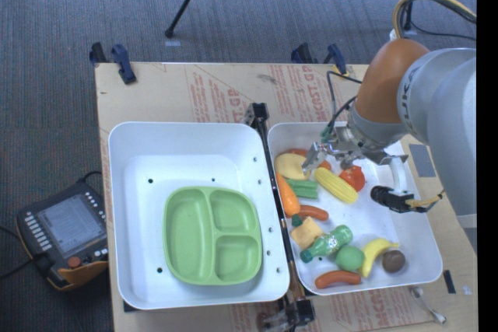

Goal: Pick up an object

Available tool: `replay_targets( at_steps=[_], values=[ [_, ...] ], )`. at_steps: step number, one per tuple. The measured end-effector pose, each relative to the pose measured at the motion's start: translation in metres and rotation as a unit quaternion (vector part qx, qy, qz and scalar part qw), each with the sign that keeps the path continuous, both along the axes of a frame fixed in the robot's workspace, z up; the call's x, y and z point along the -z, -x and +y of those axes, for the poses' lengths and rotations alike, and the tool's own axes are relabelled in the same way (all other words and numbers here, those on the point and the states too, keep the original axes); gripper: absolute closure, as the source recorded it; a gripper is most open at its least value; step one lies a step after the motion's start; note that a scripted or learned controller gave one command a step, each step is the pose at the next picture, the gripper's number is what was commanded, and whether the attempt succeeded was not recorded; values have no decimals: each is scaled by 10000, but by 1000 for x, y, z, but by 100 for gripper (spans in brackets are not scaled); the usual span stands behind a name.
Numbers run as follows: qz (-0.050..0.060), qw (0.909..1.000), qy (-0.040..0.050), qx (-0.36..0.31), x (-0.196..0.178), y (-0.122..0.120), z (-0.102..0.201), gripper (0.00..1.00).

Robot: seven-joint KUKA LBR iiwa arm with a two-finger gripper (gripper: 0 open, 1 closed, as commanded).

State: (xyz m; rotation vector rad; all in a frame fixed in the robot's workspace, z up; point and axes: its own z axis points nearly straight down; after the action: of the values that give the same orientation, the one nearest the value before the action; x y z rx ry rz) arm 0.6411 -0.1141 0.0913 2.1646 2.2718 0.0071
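Here fingers (331,155) poised just above corn cob (335,185).

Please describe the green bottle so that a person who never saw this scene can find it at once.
Look in the right white bin, toward its front. The small green plastic bottle lies on its side between the yellow cheese wedge and the round green fruit; it alone has a white label.
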Motion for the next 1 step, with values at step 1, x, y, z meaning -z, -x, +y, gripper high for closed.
replay_targets(
  at_steps=[1],
  values=[
    [43,9963,-1,-857,4,37,4,0]
  ],
)
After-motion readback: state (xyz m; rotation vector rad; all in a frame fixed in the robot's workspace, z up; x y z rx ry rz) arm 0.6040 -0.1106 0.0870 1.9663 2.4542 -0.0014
